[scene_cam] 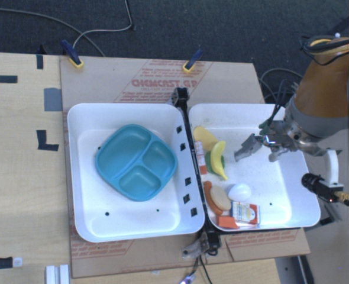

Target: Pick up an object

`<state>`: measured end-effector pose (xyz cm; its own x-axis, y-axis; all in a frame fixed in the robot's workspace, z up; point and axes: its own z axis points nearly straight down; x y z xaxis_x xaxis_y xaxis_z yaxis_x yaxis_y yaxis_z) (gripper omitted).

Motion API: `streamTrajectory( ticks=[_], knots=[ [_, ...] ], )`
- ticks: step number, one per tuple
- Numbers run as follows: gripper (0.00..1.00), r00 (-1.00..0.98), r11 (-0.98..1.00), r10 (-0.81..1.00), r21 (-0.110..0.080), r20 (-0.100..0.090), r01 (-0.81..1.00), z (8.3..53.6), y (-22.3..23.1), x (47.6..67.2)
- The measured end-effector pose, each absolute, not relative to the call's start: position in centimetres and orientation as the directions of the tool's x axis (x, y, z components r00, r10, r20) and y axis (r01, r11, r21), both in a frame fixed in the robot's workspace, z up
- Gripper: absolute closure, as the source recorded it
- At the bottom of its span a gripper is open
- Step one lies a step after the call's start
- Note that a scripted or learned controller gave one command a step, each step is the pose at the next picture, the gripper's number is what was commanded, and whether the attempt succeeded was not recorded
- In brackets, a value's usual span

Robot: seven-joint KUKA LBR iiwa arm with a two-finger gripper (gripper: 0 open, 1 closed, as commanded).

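gripper (251, 147) hovers over right bin (293, 185), mid-area | fingers: cannot tell apart or together, nothing held | banana (219, 160) just toward the bin's left wall, long axis along that wall

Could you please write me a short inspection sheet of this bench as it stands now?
Surface: cardboard-covered bench bearing left white bin and right white bin.
Job's things: yellow plastic banana, white egg-shaped ball, hot dog toy, red-and-white carton, all along the right bin's left side.
Clutter: blue divided plastic plate in the left bin.
Grippers: claw above the right bin, holding nothing seen.
Cables: grey cable on dark floor.
Surroundings: two blue-and-yellow clamps on the cardboard's far edge.
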<state>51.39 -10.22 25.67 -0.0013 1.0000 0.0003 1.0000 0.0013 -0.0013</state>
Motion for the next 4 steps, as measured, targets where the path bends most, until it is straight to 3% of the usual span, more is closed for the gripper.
streamTrajectory(
  ticks=[1, 2, 3, 4],
  knots=[
    [0.00, -0.002, 0.002, 1.000, -0.003, 0.001, 1.000, 18.3, -7.7, 57.1],
    [0.00, -0.001, 0.001, 1.000, -0.004, 0.001, 1.000, 11.9, -9.9, 56.3],
    [0.00, 0.002, -0.002, 1.000, 0.004, -0.006, 1.000, 8.7, -10.2, 58.0],
    [0.00, 0.004, -0.004, 1.000, 0.001, -0.008, 1.000, 8.7, -10.0, 59.0]
  ],
)
